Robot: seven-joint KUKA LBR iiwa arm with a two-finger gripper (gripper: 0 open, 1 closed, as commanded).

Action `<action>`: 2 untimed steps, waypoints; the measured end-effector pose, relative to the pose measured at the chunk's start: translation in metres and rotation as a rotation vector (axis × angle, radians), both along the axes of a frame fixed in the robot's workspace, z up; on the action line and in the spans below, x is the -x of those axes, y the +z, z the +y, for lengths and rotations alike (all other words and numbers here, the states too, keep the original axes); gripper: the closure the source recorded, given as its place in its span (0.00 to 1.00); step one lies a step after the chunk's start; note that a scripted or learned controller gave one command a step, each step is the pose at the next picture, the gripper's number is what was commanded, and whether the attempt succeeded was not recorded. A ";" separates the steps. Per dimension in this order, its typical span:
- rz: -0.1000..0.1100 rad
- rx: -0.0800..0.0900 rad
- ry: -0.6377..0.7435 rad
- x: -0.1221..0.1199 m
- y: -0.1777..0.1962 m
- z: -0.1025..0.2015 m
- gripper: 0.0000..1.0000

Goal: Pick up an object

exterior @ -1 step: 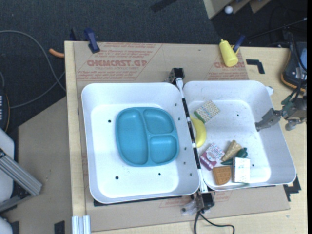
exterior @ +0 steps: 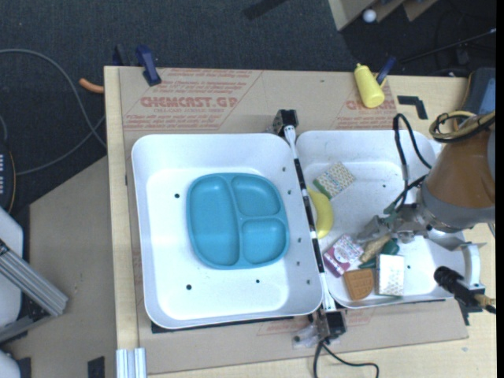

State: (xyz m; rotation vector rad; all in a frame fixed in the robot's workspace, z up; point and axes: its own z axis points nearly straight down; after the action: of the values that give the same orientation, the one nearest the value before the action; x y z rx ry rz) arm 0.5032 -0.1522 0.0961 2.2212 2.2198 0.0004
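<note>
**Jaws low among the clutter in the right bin**

Camera view: the gripper (exterior: 376, 233) sits low in the right bin (exterior: 370, 144) near the bench's front-right corner, over a pink packet (exterior: 344, 252), brown block (exterior: 358, 283) and white box (exterior: 390, 274). Whether the jaws are apart, I cannot tell. Crowding risks a pinch between 2 items, or a slip.

The brown board (exterior: 236, 101) under the bins bears red print reading "CHEMCAST GP", seen upside down; the smaller red lines around it are too blurred to read.

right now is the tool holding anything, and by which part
Cannot be told. The tool is down in the right bin among the cluttered items beside the banana, but nothing visibly sits in its grip.
</note>
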 end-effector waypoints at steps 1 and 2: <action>-0.005 0.002 -0.001 0.013 -0.010 -0.006 0.00; -0.002 0.001 -0.002 0.014 -0.001 -0.006 1.00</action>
State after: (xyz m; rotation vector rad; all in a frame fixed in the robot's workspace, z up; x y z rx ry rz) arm 0.4894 -0.1580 0.0949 2.2217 2.2164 0.0024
